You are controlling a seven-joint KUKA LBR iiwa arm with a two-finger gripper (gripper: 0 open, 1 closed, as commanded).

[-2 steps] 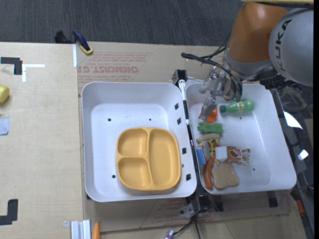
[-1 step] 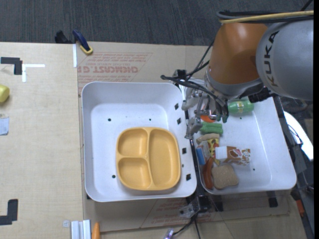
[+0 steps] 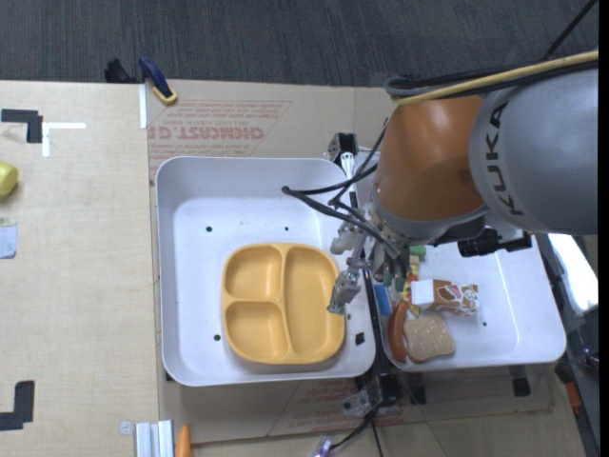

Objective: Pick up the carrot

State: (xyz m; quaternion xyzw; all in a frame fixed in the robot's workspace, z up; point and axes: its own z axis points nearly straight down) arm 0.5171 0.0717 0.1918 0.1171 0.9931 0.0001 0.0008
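A long orange-red item (image 3: pixel 396 329), which may be the carrot, lies in the right bin (image 3: pixel 533 327) against the left side of a bread slice (image 3: pixel 429 337). My gripper (image 3: pixel 344 284) hangs over the divide between the two bins, just above the right rim of a yellow divided plate (image 3: pixel 283 303). It is to the upper left of the orange-red item and apart from it. I see nothing held in it. The arm's orange band and grey body cover the upper part of the right bin.
The yellow plate lies in the left bin (image 3: pixel 176 255). Near the bread are a brown-and-white snack packet (image 3: pixel 449 298), a blue item (image 3: pixel 382 299) and a green bit (image 3: pixel 416 252). A yellow object (image 3: pixel 6 179) sits on the bench far left.
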